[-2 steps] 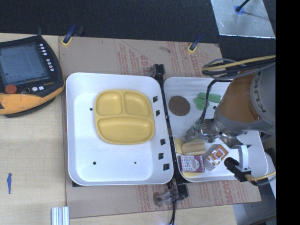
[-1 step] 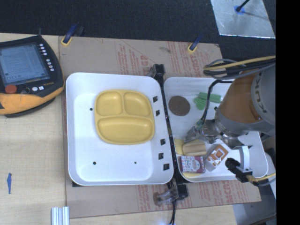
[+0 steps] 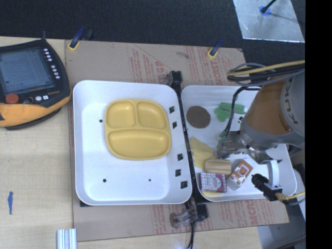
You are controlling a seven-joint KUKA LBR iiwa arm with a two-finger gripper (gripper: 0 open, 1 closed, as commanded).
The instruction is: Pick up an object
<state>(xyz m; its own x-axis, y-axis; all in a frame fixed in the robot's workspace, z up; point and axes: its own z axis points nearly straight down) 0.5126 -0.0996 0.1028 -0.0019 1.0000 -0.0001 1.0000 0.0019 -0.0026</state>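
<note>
Tan cylinder (image 3: 218, 166) (partly hidden) under end effector (image 3: 226, 148); arm cut off.

We cannot tell how the jaws stand: the gripper (image 3: 226, 145) is a dark blur low in the right bin (image 3: 207, 93), under the arm (image 3: 270, 115). The arm covers part of that bin's floor and part of the green object (image 3: 226, 111). The small carton's (image 3: 213, 182) label is too small to read.
</note>
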